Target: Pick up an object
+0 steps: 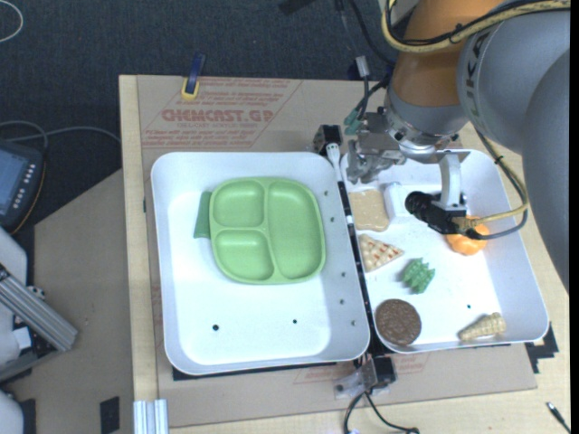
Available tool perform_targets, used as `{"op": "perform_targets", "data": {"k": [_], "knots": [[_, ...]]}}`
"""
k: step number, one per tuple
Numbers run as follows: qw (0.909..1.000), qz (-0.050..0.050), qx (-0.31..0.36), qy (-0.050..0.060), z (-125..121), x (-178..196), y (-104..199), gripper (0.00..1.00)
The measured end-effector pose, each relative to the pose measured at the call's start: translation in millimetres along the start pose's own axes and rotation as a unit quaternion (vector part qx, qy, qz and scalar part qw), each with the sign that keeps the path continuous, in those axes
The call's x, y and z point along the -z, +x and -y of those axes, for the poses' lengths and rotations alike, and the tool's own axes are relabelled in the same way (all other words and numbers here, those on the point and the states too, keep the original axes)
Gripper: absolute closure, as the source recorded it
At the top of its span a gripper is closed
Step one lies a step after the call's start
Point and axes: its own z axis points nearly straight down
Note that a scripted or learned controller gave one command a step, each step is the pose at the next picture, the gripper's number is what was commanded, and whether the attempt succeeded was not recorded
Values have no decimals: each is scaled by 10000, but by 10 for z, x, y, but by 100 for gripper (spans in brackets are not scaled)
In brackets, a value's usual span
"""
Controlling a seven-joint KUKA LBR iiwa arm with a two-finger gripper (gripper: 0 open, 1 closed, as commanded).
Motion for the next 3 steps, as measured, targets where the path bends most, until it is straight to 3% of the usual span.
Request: {"op": "perform_targets", "data": {"k": [1, 2, 3], "knots": [[10000, 6, -10, 4, -174, 41, 359, 100], [10000, 14, -28, 14, -201, -6, 374, 100], [10000, 14, -41, 37, -192, -71, 207, 100]]}}
